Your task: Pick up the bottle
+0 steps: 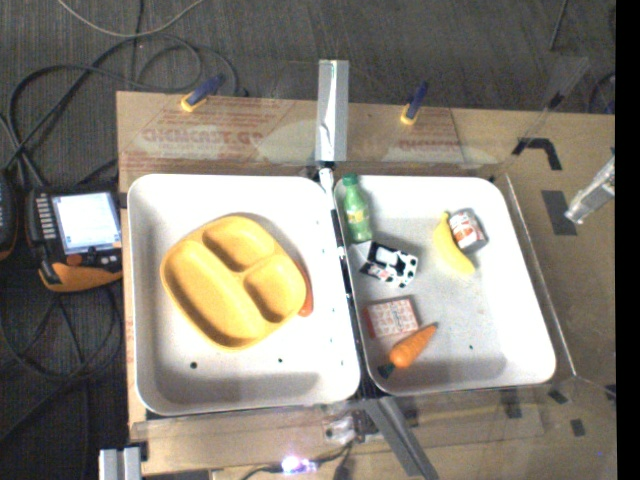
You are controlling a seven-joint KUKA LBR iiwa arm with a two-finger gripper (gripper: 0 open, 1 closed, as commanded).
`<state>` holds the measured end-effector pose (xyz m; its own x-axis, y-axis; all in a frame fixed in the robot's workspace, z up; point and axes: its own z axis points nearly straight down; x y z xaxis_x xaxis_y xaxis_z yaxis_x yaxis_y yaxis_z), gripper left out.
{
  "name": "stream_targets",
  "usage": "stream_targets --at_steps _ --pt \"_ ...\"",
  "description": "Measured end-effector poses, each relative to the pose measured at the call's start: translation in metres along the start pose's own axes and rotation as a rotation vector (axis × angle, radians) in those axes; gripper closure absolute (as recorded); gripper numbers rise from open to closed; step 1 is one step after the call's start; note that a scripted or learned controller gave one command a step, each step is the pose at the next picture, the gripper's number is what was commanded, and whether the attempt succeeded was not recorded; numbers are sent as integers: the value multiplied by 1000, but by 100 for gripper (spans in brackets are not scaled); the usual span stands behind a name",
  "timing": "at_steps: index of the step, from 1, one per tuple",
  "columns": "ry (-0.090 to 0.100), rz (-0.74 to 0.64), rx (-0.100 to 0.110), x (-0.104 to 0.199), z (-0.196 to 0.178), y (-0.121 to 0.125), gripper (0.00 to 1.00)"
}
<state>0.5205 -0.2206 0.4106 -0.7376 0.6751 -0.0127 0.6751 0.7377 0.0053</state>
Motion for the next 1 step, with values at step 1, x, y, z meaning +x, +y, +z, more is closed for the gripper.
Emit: stream_targets --at_steps 1 --pt "-3 -3 -2 -1 -10 2 100"
